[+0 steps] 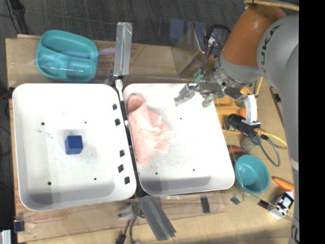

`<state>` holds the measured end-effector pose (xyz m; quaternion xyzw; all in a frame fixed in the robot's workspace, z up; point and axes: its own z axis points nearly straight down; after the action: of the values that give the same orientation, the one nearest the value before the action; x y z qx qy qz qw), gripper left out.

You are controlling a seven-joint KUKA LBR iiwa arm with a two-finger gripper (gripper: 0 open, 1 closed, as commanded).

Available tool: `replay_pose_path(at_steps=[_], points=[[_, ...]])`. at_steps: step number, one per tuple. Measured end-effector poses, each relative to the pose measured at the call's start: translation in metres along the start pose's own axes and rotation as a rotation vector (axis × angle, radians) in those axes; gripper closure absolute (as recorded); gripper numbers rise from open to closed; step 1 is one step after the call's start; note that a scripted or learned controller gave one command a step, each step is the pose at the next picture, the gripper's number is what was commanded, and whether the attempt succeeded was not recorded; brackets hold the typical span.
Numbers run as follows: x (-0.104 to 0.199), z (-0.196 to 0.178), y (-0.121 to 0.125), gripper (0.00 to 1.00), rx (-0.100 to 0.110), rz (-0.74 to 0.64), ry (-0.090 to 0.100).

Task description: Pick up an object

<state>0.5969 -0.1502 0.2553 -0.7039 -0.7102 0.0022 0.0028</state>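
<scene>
**Hand poised over right bin, nothing picked yet**

Approach step, by the look of it. Hand (195,96) hanging at the far edge of the right bin (218,151), fingers spread apart and holding nothing; metal tips pointing left and near, toward the bin floor. Arm (254,34) reaching in from the right, orange band above the wrist.

Nearest candidate: a pink cloth (147,131), crumpled along the left wall of the right bin, well left and nearer than the hand. Second candidate: a small blue cube (74,144), alone toward the middle of the left bin (30,187), well apart from the hand.

Next move, as a judgement: travel left and near to centre over the cloth, descend onto a raised fold, close, lift. Soft cloth likely to bunch or slip from a shallow pinch, so a deep bite needed. Cube a firmer grasp, but a longer reach across the divider.

On the bench outside the bins: a teal container (67,55) far left, a teal bowl (252,173) near right.
</scene>
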Motion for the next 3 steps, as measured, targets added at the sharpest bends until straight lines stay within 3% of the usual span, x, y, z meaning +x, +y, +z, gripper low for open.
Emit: replay_pose_path(at_steps=[1,2,3], points=[[0.002,0.142,0.006,0.00,0.002,-0.082,0.000],[0.046,0.163,0.006,0.00,-0.005,-0.204,-0.001],[0.047,0.155,0.007,1.00,-0.002,-0.209,0.000]])
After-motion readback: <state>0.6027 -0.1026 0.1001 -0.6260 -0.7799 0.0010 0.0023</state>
